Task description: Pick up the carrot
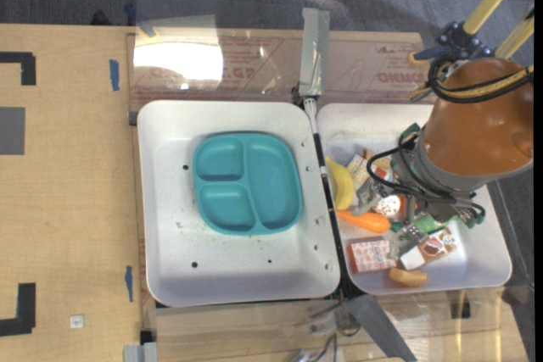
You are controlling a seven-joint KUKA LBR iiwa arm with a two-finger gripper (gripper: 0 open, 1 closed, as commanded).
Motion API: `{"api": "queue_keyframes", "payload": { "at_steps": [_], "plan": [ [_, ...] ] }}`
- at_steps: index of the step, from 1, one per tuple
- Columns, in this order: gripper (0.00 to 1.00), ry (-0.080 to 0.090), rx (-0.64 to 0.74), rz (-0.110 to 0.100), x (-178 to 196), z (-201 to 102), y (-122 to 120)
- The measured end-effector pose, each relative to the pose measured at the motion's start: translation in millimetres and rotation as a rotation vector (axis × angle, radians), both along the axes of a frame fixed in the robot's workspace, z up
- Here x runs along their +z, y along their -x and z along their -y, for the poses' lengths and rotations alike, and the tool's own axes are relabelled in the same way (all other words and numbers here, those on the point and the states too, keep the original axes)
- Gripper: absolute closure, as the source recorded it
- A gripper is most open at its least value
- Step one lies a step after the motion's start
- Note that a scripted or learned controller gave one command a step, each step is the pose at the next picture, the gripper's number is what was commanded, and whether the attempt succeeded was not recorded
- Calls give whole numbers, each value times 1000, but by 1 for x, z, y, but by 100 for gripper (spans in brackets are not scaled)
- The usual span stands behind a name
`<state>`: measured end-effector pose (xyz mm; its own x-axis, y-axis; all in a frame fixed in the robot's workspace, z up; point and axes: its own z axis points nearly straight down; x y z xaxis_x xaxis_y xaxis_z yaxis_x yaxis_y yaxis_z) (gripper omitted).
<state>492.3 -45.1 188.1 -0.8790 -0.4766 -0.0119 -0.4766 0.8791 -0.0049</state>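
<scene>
The carrot, small and orange, lies in the right bin near its left wall, just below a yellow banana. My gripper hangs under the orange wrist band over the middle of that bin, directly right of and slightly above the carrot. Its tip sits low among the items, close to the carrot's right end. The wrist hides much of the gripper from above. Nothing shows the carrot lifted; it rests on the bin floor.
A teal divided plate lies in the left bin. Around the carrot are a red-and-white box, a white carton, a green item and a tan bread-like piece. A metal divider runs between the bins.
</scene>
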Motion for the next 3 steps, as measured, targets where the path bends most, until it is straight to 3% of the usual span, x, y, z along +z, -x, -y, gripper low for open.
{"api": "queue_keyframes", "payload": {
  "at_steps": [1, 2, 3],
  "plan": [
    [0, 3, 426, -4, -3, -16, 1],
    [0, 5, 655, -6, -3, 25, -2],
    [0, 4, 678, -8, -3, -5, 11]
  ]
}}
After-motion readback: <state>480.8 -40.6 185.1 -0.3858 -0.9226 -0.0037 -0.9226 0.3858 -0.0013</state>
